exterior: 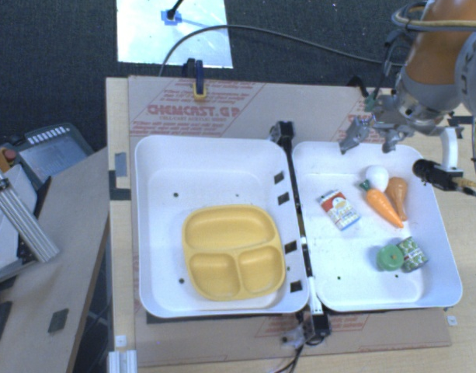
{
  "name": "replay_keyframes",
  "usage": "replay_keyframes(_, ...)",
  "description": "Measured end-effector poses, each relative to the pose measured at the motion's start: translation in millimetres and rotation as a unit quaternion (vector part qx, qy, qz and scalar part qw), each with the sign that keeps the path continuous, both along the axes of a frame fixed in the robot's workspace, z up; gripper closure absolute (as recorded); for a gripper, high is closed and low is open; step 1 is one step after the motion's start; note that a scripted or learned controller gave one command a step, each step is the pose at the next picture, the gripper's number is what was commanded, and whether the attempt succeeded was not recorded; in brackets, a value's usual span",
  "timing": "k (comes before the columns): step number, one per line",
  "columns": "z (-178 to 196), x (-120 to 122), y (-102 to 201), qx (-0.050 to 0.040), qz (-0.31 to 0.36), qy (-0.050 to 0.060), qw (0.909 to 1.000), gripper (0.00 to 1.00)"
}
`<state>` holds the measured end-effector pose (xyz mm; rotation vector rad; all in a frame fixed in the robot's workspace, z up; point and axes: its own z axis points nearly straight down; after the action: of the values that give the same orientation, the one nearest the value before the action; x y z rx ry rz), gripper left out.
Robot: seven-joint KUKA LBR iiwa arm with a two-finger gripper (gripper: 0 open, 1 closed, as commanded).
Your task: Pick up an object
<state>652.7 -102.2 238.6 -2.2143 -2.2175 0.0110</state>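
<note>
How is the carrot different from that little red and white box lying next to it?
The carrot is orange, long and tapered to a point; the box is red and white, short and flat-sided. The carrot lies against other toy foods, a white one and a brown one; the box lies alone on the bin's floor. Both lie flat in the right bin, slanted the same way.

Two white bins sit side by side on a bench. The left bin (156,177) holds a yellow divided tray (232,251). The right bin (436,274) holds a small carton (338,209), a carrot (383,207), a white egg-shaped piece (376,178) and a green toy (401,256). The gripper (373,141) hangs open above the right bin's far edge, holding nothing.
</note>
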Motion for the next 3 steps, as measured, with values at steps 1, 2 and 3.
replay_keyframes(1,7.7,2.2,0.2,-0.0005,0.001,-0.006,1.0,0.0)
replay_keyframes(2,-54.3,0.4,-3.0,-0.0004,0.0,-0.004,1.0,0.0)
replay_keyframes(3,-97.8,5.0,1.6,-0.0003,0.002,-0.004,1.0,0.0)
